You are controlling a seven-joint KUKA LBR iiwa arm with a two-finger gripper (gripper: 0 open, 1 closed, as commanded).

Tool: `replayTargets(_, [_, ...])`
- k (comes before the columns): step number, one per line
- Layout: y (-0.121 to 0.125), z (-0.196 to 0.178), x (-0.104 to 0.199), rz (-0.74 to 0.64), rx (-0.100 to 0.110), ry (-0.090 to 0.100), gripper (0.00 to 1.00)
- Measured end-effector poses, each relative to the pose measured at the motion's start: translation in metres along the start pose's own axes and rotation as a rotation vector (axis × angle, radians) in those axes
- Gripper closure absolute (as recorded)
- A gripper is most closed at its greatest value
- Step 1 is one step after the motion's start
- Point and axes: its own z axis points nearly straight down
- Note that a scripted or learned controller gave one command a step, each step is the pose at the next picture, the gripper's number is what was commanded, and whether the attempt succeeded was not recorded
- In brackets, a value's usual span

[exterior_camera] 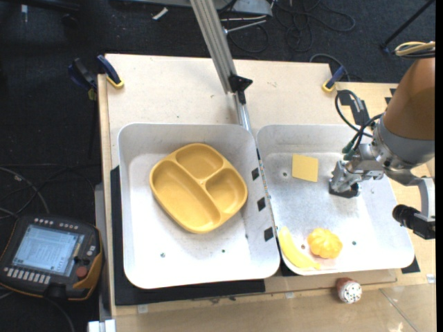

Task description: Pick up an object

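Observation:
In the right bin (387, 244) lie three yellow things: a flat square slice (305, 168) near the back, a lumpy round piece (324, 243) toward the front, and a curved banana-like strip (293, 251) at the front left edge. My gripper (342, 184) hangs low over the bin's middle, to the right of the square slice and apart from it. Nothing shows between its tips. The left bin (138, 254) holds a yellow divided plate (199, 187) with three compartments.
A slanted metal pole (218, 43) runs down to the bins' shared back edge. A small white dotted ball (349, 291) sits on the bench in front of the right bin. A teach pendant (48, 251) lies at the far left.

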Motion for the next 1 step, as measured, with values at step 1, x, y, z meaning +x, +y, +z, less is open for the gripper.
replayTargets(1, [0.0094, 0.0004, 0.0552, 0.000, 0.000, 0.000, 1.00])
